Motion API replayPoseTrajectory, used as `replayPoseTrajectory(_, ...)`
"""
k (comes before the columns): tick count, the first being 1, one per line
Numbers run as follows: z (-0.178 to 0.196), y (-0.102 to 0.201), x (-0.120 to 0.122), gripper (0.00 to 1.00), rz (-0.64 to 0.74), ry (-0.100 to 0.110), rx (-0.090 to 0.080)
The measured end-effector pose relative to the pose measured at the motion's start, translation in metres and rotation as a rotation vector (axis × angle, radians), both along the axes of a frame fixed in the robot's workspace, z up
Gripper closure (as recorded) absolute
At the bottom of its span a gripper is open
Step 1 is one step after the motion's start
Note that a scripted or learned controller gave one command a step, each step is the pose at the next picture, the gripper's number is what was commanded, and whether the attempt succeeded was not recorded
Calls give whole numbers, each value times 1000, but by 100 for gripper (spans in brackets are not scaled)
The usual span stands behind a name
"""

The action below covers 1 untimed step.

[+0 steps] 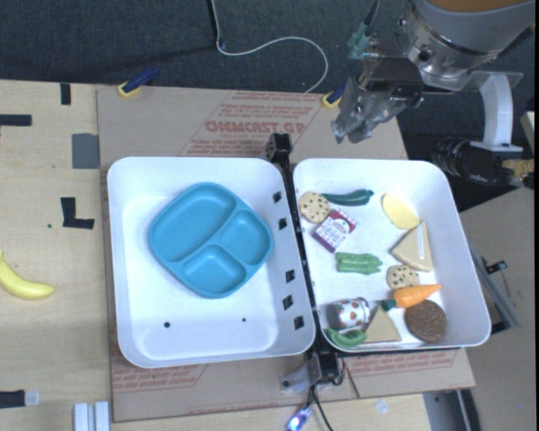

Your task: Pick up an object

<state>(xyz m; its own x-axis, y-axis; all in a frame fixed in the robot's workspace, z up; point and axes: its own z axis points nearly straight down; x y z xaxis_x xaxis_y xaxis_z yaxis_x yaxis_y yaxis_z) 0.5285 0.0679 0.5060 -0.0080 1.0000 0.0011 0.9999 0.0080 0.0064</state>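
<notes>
Gripper point(357, 126) parked high, past the far rim of the right bin point(456, 206); nothing visibly between its fingers, opening can't tell.

Far to its left and nearer the camera: banana point(20, 279) loose on the bench, then blue tray point(211, 239) alone in the left bin point(130, 196). Pickable clutter sits nearer the camera than the gripper, in the right bin: cookie point(313, 206), green pepper point(348, 197), yellow chip point(399, 210), carrot point(413, 295). Likely staged clear above for a descent.

Red, hardly legible print on cardboard point(251, 124)
</notes>
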Motion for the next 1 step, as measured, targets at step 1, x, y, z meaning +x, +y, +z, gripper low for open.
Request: replayPoseTrajectory(1, -70, 8, -47, 100, -6, 16, -3)
